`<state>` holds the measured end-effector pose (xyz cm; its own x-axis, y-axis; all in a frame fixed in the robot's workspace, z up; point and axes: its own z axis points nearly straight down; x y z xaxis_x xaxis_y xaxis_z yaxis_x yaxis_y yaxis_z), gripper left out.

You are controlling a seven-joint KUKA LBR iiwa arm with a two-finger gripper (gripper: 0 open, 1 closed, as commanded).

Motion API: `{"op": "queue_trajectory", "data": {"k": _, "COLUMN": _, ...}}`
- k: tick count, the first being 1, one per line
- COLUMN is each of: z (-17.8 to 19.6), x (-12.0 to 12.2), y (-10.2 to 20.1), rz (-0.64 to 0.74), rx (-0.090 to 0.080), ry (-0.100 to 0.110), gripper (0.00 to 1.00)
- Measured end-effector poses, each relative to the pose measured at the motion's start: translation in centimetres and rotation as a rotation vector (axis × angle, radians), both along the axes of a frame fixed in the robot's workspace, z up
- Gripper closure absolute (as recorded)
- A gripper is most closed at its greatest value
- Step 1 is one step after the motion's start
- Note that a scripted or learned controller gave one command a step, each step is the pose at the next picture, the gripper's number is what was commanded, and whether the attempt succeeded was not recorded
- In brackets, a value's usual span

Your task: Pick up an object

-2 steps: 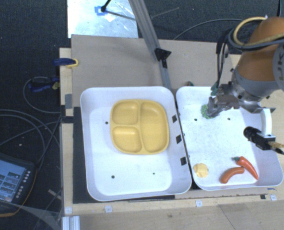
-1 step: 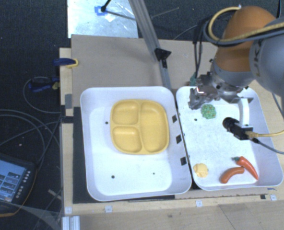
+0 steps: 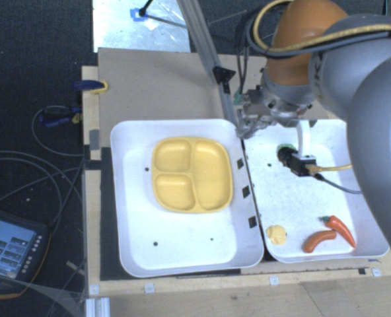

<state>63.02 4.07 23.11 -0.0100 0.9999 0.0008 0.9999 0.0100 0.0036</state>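
Note:
In the left bin (image 3: 126,197) lies a yellow divided plate (image 3: 190,174). The right bin (image 3: 284,200) holds a small pale yellow piece (image 3: 275,234), an orange sausage-shaped thing (image 3: 319,241) and a red-orange pepper-like thing (image 3: 341,230), all near its front edge. A speck of green (image 3: 284,149) peeks out in the right bin's back half. My gripper (image 3: 249,123) hangs low over the back left corner of the right bin, close to the wall between the bins. It is far from the three front items, and I see nothing in it.
A slanted grey pole (image 3: 205,41) runs from the top of the view down to the gripper. Brown board (image 3: 156,84) lies behind the bins. Cables and a handheld pendant (image 3: 7,246) sit on the floor at the left.

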Motion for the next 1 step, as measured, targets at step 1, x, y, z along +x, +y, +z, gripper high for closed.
{"op": "queue_trajectory", "data": {"k": 1, "z": 1.03, "x": 2.96, "y": 3.89, "rz": -0.001, "rx": 0.000, "ry": -0.002, "gripper": 1.00}}
